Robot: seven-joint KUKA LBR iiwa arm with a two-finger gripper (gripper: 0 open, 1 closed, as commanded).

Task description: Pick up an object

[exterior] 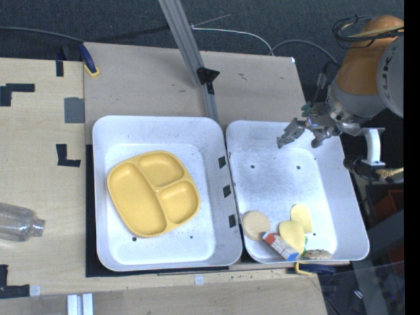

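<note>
You have the gripper [303, 135] hanging over the far edge of the right bin [341, 195], its two grey fingers spread apart with nothing between them. Above it, the arm's orange band [367, 64] is smooth and rounded, sitting at the bench's far right corner.

The things you could pick all crowd the right bin's near edge. A round, pale tan disc [256, 223] lies flat toward the near left corner. Just beside it, a slim tube [281, 245] with a red and white label lies at a slant, touching a soft-looking yellow lump [293, 233]. A second, paler yellow piece [301, 214] sits just behind that lump. A small speckled scrap [317, 254] rests against the near rim. The bin's floor is matte white, dusted with dark scuffs toward its middle.

In the left bin [105, 176] you see a glossy yellow plastic tray [152, 192], rounded at the corners and split into three compartments, turned at an angle.

A clear plastic bottle [20, 223] lies on its side on the wooden bench's left edge.
</note>
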